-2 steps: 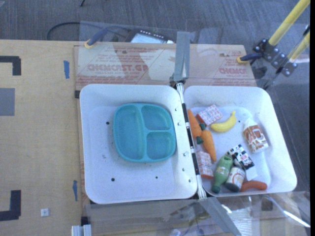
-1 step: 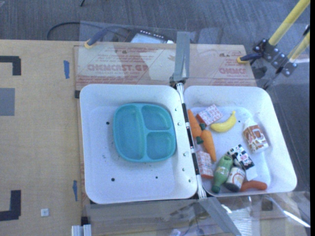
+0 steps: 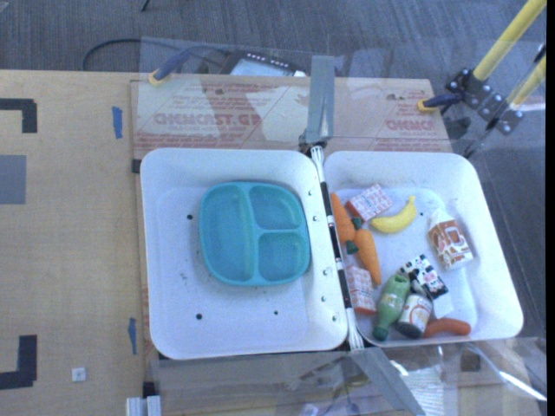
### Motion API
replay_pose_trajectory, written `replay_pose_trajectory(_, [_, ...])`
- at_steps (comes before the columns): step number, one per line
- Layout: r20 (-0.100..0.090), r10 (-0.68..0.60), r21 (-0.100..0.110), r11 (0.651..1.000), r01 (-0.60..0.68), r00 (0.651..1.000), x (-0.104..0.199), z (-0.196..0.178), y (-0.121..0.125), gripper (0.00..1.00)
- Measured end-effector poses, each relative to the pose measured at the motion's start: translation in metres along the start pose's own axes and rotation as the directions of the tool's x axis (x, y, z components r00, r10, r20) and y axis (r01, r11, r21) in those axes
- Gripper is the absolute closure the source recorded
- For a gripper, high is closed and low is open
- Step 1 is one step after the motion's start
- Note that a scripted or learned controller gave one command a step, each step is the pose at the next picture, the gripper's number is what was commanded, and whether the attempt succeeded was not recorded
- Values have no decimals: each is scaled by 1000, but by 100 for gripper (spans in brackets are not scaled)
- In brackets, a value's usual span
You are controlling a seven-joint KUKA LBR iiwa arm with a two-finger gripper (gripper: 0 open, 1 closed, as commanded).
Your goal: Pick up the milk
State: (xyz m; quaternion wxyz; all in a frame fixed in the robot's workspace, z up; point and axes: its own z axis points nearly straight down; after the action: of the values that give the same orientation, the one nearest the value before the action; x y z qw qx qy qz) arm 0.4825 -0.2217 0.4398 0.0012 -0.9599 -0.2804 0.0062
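2 white bins sit side by side. The left bin holds a teal divided plate. The right bin holds toy food: 2 carrots, a banana, and the milk, a cow-patterned carton near its front edge beside a green bottle.

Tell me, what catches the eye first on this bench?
The teal plate with three compartments stands out, lying alone in the left bin. Next comes the jumble of toy food in the right bin: a yellow banana, two carrots, a green bottle and a black-and-white milk carton, crowded toward the bin's near left corner.
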Motion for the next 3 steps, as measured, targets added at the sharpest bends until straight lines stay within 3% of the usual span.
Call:
replay_pose_trajectory(1, [6,-2,3,1000,2,1000,1,-8,0,100])
replay_pose_trajectory(2, [-4,-66,1,998,66,998,5,11,-13,100])
replay_pose_trajectory(3, [1,-66,4,998,66,998,6,3,-12,100])
